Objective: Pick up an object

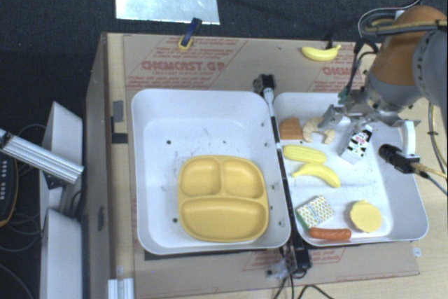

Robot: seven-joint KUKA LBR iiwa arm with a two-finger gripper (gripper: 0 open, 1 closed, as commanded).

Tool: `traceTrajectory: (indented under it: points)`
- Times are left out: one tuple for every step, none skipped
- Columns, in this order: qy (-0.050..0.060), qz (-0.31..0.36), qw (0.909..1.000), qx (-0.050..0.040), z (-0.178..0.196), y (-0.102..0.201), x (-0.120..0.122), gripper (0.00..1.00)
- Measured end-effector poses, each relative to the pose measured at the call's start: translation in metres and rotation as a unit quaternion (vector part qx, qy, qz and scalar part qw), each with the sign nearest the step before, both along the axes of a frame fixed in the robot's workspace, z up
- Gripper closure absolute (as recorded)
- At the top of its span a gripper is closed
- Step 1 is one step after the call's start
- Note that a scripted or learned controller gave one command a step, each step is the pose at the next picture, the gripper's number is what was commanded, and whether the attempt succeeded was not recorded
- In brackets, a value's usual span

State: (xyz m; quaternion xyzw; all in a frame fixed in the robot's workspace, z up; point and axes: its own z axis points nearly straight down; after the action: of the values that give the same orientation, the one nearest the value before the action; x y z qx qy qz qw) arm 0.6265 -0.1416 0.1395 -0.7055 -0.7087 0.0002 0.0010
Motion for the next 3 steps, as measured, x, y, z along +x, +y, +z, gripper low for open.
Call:
traceTrajectory:
  points:
    - [-0.002,-0.001,1.0,-0.0006,-0.055,0.009,-0.038,0.0]
    - [-0.002,-0.002,1.0,-0.0013,0.018,-0.017,-0.055,0.0]
    - [-0.001,-0.001,1.0,-0.0005,-0.055,0.023,-0.06,0.0]
